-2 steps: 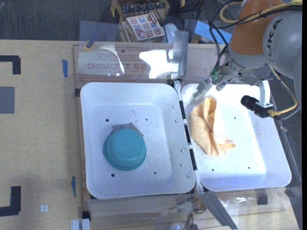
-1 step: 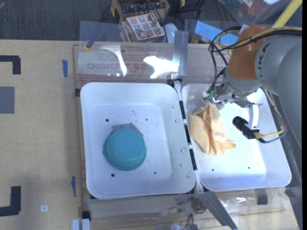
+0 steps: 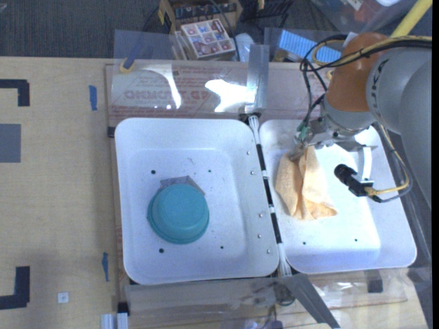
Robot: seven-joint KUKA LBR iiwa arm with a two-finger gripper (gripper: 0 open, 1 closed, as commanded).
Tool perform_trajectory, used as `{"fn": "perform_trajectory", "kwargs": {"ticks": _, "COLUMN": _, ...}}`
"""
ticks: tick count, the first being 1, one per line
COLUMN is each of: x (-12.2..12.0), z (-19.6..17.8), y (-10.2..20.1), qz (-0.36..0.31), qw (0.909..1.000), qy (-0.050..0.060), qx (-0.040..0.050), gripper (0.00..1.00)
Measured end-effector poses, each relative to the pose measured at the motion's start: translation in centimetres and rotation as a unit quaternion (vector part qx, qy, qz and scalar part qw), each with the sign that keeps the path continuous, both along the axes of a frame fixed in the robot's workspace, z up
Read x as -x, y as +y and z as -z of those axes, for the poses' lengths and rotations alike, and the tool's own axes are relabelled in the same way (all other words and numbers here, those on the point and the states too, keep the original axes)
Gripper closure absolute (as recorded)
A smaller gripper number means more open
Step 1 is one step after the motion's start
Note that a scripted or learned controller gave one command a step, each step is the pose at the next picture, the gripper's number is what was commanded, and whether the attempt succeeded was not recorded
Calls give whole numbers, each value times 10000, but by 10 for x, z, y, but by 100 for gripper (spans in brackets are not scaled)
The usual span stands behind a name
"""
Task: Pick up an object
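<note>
Two shallow white bins sit side by side on the bench. Left bin (image 3: pixel 137 149) holds a teal bowl (image 3: pixel 179 213) turned upside down, low and left of the bin's middle, with a small grey scrap (image 3: pixel 180 181) poking out from under its far edge. Right bin (image 3: pixel 357 249) holds a crumpled pale orange cloth (image 3: pixel 304 187) lying near its left wall, in the upper half. The grey arm (image 3: pixel 405 88) with its orange band reaches in from the right, and the gripper (image 3: pixel 305 137) is down at the top end of the cloth, touching or just above its upper corner; whether the fingers are apart or closed on the fabric cannot be told. A black and yellow cable loops beside the cloth on its right. The bench top (image 3: pixel 55 184) is light wood with blue tape marks and black squares. Beyond the bins lie a clear plastic sheet (image 3: pixel 178 91), cardboard boxes (image 3: pixel 202 29) and a blue object (image 3: pixel 296 45).
</note>
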State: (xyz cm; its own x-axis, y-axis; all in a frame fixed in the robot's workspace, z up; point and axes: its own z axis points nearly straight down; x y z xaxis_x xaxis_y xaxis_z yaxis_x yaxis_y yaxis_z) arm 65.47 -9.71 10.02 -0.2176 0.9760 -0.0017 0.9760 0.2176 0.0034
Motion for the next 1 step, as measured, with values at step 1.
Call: {"fn": "perform_trajectory", "kwargs": {"ticks": 1, "x": 0, "z": 0, "y": 0, "qz": 0, "qw": 10000, "qy": 0, "qx": 0, "gripper": 0}}
